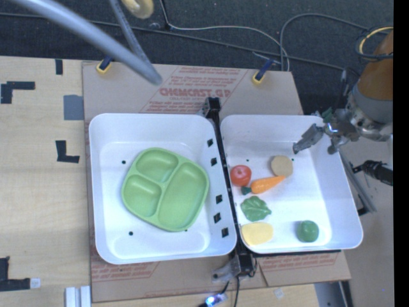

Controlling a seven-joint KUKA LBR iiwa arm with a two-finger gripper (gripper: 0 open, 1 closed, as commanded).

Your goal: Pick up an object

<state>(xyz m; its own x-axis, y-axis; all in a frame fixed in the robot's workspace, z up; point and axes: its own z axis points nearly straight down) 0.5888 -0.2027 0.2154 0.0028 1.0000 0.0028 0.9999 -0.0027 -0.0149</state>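
In the right bin (332, 190) lie a red tomato (240, 174), an orange carrot (267, 184), a tan round piece (281, 165), a green leafy piece (255, 208), a yellow piece (257, 233) and a green ball (307, 231). My gripper (317, 141) hangs over the bin's upper right part, above and right of the tan piece. Its two dark fingers are spread apart with nothing between them. The arm with its orange band (378, 75) comes in from the right.
The left bin (105, 171) holds a green divided plate (167, 188). A black divider (220, 171) runs between the bins. Cables (281, 37) cross the dark floor behind the cardboard base, and a grey pole (83, 24) slants across the top left.
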